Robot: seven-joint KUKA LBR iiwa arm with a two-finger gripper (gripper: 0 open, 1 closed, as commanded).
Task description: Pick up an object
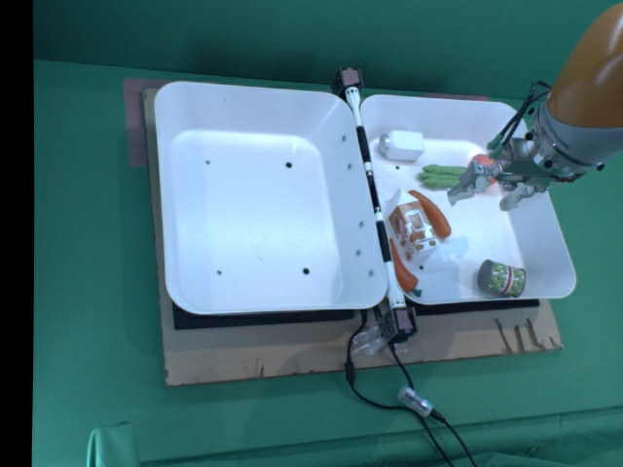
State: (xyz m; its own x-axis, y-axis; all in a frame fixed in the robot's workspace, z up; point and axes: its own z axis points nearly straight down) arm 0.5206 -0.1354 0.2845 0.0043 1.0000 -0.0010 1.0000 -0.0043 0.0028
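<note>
Fingers (484,186) spread open, seemingly holding nothing | above right bin (545,251) | near green pods (443,174)

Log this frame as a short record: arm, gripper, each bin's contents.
arm: reaches in from the right, over the right bin
gripper: above the right bin's far right part, near an orange-red item
right bin contents: white block, green vegetable, carrot, small carton, patterned cup on its side
left bin: bare white floor with small holes
</note>
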